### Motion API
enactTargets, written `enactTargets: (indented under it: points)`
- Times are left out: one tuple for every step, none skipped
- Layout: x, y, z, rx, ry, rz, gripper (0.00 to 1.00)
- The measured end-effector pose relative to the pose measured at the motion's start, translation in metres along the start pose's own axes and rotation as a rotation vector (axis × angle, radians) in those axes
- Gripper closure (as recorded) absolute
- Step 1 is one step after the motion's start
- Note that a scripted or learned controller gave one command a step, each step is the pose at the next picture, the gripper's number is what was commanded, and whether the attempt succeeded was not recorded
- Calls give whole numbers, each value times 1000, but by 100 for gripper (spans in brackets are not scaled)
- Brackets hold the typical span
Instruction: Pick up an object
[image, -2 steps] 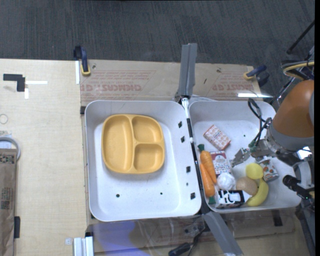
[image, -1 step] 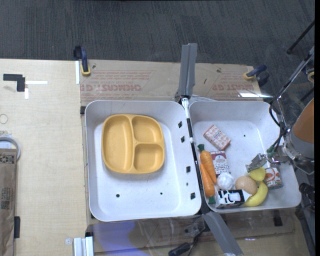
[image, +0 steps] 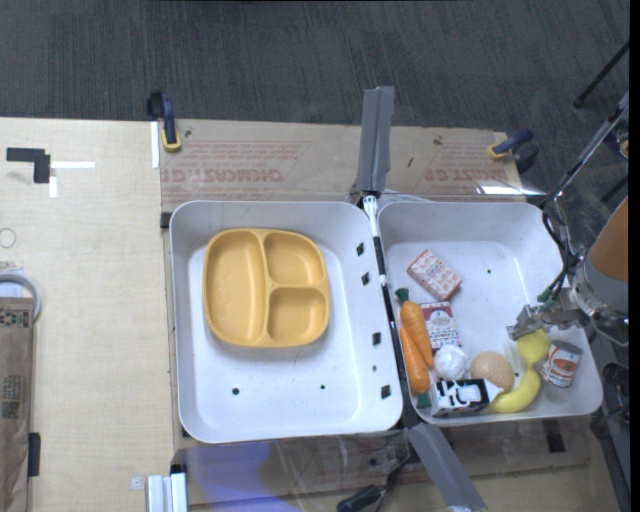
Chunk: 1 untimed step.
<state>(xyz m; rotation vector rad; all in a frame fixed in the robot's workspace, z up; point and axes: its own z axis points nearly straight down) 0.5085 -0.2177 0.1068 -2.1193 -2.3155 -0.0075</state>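
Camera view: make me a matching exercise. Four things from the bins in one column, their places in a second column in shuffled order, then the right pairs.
Things
1. yellow divided plate
2. carrot
3. banana
4. small can

Places
A. near the right bin's right wall, beside the gripper
B. along the right bin's left wall
C. in the left bin
D. near the right bin's front edge, right of the egg

Pairs: 1-C, 2-B, 3-D, 4-A
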Motion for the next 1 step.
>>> enactTargets:
  points:
    - [86,-7,-118,3,-6,124,100]
